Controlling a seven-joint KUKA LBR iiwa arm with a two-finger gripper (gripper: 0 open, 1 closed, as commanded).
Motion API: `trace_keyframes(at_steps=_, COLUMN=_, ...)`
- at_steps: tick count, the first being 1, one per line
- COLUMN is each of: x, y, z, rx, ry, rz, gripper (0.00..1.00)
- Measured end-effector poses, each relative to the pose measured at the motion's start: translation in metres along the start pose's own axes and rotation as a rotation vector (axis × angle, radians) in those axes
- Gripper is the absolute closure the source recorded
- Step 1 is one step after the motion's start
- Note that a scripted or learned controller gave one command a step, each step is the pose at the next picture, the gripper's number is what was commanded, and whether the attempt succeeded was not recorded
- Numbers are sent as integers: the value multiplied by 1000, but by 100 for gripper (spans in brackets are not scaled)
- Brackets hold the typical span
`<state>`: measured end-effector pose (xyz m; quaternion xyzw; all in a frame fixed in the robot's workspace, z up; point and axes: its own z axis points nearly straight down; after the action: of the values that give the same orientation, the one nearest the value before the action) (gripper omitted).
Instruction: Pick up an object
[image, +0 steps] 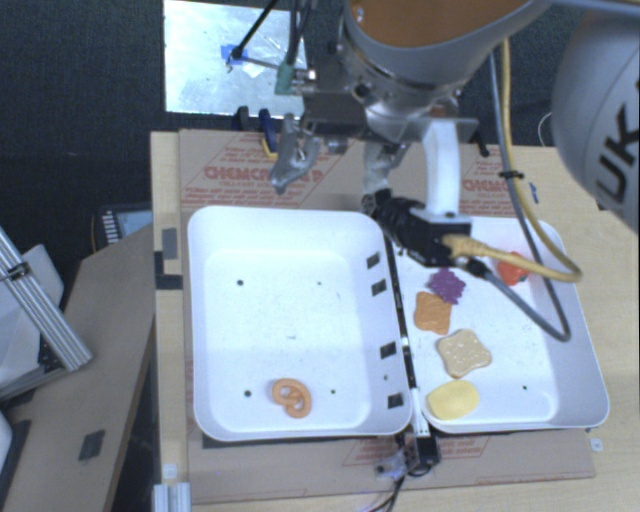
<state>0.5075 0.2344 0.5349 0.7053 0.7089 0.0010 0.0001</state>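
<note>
We see the jaws (330, 165) hanging at twelve o'clock above the bench (120, 300), spread and bare; a pretzel (291, 396) lies at six o'clock in the left bin (200, 300), bread slice (463, 352) in the right bin (570, 370)

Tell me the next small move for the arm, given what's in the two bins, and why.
Probably lower the pincer toward the right bin. It hangs above the bins' far edge, holding nothing, while four pieces cluster there: purple piece, orange piece, toast slice, yellow piece. The left bin holds just a pretzel.
</note>
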Motion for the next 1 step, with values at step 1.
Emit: trace_keyframes(at_steps=1, x=0, y=0, z=-12, rx=-3, ry=2, rz=-5, gripper=100)
